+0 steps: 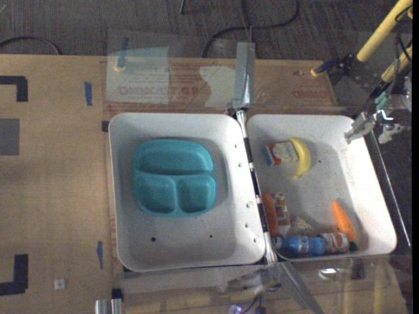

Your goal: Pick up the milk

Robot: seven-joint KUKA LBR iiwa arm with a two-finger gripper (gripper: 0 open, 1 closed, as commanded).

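Since the gripper (pixel 368 124) sits at the far right rim of the right bin (pixel 374 195), at its upper corner in the view, the milk (pixel 282 152) lies to its left in the view and a bit nearer the camera, so the approach is mostly a sideways traverse across the upper part of the bin, then down. I read the small white-and-red carton with the blue end as the milk. It's in the upper left part of the right bin, close to the divider between the bins, and looks to be lying on its side. The long axis runs roughly left-right in the view, with the blue end toward the divider. The banana (pixel 301 157) is touching or just beside its right end and curves round it, so that's the side the gripper comes in from. My guess is that closing across the short axis, from the top and bottom of the view, avoids the banana. Gripper state: too small and blurred to tell whether it's open or closed, and there's nothing visibly in it. It's well apart from the milk, so the pick hasn't started. Possible mix-up: an orange-red carton (pixel 277 213) lies along the divider lower down, long axis top-to-bottom in the view. The blue bottle (pixel 304 245) and carrot (pixel 344 220) at the near end are well clear of the path.
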